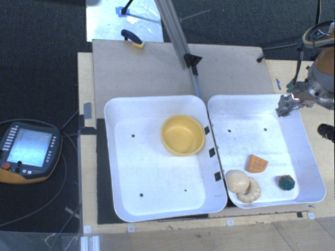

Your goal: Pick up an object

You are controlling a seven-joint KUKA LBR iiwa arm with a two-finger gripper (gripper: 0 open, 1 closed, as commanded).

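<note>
A yellow bowl (182,135) sits upright in the left bin (125,192), near its upper right part. In the right bin (309,182) lie an orange wedge-shaped piece (256,163), a small dark green round object (286,182), and two tan bread-like pieces (242,184) touching each other near the front left corner. My gripper (286,105) hangs at the right bin's far right corner, above its rim, well away from all the objects. Nothing shows between its tips.
A metal pole (178,33) slants across the board behind the bins. A teach pendant (29,150) lies on the dark floor to the left. A blue and yellow clamp (132,37) sits at the board's back edge.
</note>
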